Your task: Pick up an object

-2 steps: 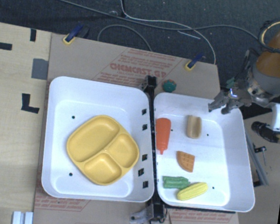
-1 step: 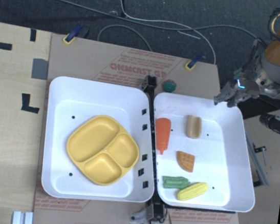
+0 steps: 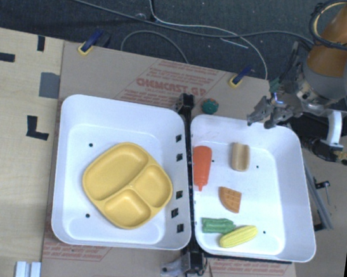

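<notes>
Two shallow white bins are seen side by side on a sheet of cardboard. In the left bin a yellow divided plate is placed, with three compartments, turned at an angle.

Five small objects are spread in the right bin. An orange carrot is laid along the left wall, pointing toward the near side. A tan bread roll is found to the right of it, near the far side. An orange waffle piece is located in the middle of the bin. A green bean pod and a yellow corn cob are lying near the front wall, and they appear to be touching each other.

The gripper is held above the far edge of the right bin, apart from all the objects. Whether it is open or closed cannot be told, and nothing is seen gripped in it. The orange band of the arm is visible at the upper right.

A small teal object is resting on the cardboard, just behind the place where the two bins meet.
</notes>
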### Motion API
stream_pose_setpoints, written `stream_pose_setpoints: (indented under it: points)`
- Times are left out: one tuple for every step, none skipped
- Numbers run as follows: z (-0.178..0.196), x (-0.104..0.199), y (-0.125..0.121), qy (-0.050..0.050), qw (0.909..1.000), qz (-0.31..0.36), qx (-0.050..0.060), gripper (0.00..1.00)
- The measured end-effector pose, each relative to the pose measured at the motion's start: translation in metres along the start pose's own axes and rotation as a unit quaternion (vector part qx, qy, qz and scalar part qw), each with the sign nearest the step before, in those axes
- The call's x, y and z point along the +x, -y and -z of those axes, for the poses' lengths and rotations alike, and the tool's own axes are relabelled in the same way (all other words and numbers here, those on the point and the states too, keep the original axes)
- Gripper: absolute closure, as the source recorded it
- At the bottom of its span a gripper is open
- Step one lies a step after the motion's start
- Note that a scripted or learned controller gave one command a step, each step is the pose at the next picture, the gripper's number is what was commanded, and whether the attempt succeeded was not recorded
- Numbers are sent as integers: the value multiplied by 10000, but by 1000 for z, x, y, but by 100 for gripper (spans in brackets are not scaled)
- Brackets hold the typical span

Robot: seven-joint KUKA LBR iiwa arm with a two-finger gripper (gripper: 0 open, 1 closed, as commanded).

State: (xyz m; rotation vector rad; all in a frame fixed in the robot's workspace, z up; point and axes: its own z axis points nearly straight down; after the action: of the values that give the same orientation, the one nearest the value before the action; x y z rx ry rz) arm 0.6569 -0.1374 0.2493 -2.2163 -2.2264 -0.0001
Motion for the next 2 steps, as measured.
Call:
stream_pose_setpoints:
  points:
    - [-3,55,15,0,10000,-2,11,100]
    - [-1,111,10,1,10000,3,3,100]
